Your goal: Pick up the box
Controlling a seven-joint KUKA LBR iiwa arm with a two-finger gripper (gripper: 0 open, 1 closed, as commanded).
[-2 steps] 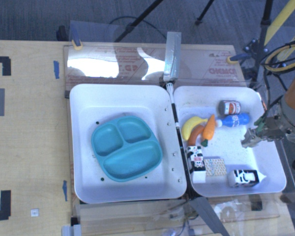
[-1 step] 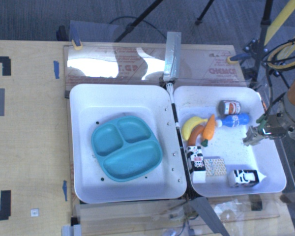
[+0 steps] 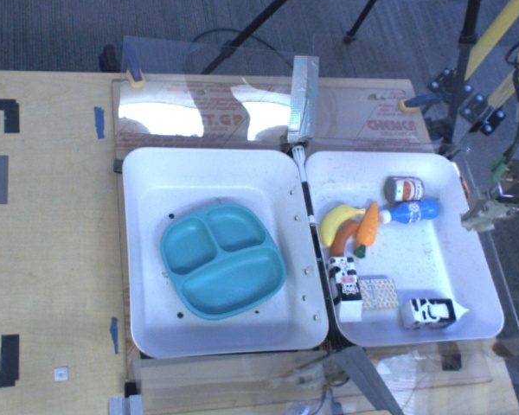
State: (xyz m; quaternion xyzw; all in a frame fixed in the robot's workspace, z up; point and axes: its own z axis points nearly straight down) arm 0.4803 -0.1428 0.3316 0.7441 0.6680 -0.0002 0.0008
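1 speckled box in right bin

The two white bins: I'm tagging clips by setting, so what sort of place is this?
Probably a robotics lab test bench: two white bins side by side, toy food such as a banana and carrot, and tripod legs on carpet behind.

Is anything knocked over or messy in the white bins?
Yes, a little. In the right white bin, the small red-labelled can and the blue plastic bottle lie on their sides. The black-and-white carton near the front corner looks tipped over too. The teal divided plate sits flat in the left bin.
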